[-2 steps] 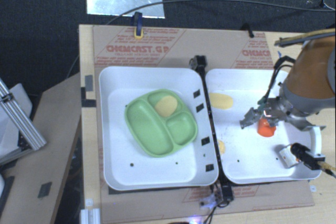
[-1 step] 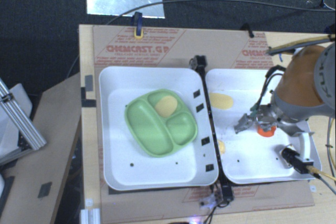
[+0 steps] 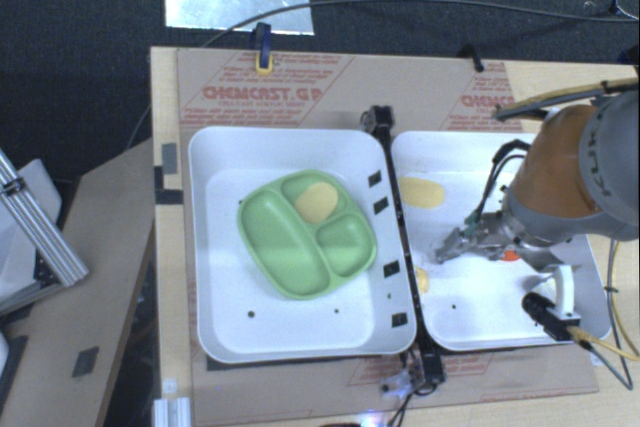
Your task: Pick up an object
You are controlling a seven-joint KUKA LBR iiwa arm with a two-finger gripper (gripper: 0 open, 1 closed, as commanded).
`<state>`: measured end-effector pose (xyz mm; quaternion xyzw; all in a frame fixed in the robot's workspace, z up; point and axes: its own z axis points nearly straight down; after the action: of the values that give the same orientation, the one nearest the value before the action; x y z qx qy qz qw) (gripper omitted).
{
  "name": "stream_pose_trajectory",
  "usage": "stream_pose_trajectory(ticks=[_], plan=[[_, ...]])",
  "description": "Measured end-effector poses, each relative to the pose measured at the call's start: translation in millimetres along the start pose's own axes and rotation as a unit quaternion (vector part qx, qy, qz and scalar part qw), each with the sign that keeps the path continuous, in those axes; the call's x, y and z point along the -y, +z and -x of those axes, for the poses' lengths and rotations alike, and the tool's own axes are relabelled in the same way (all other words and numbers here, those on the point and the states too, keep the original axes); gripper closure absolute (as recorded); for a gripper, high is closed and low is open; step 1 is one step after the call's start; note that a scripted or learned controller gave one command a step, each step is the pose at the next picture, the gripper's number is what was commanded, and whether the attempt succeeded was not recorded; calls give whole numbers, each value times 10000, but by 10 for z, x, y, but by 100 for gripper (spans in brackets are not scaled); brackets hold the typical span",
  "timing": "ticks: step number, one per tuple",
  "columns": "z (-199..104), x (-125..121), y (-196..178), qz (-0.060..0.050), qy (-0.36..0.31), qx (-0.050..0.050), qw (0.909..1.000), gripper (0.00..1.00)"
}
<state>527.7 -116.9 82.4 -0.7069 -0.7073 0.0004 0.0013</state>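
Observation:
A green divided plate (image 3: 300,240) lies in the left bin (image 3: 225,315), with a yellow round object (image 3: 317,203) in its upper compartment. In the right bin (image 3: 470,320) a flat yellow piece (image 3: 421,193) lies near the upper left. A smaller yellow piece (image 3: 421,281) sits against the divider lower down. A bit of red-orange (image 3: 509,257) peeks out beside the wrist. My gripper (image 3: 448,246) reaches low over the right bin's middle, pointing left. It hovers between the two yellow pieces.
The arm's grey and orange body (image 3: 560,180) covers the right bin's right half. Black clips (image 3: 385,235) run along the divider between the bins. A cable crosses above the bench, and a metal frame (image 3: 40,225) stands at the left.

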Motion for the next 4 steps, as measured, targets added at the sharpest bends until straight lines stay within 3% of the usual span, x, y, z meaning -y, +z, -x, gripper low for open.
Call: stream_pose_trajectory(ticks=[1, 4], plan=[[3, -14, -127, 24, 2, 7, 10000, 100], [48, 57, -1723, 49, -20, 14, 10000, 100]])
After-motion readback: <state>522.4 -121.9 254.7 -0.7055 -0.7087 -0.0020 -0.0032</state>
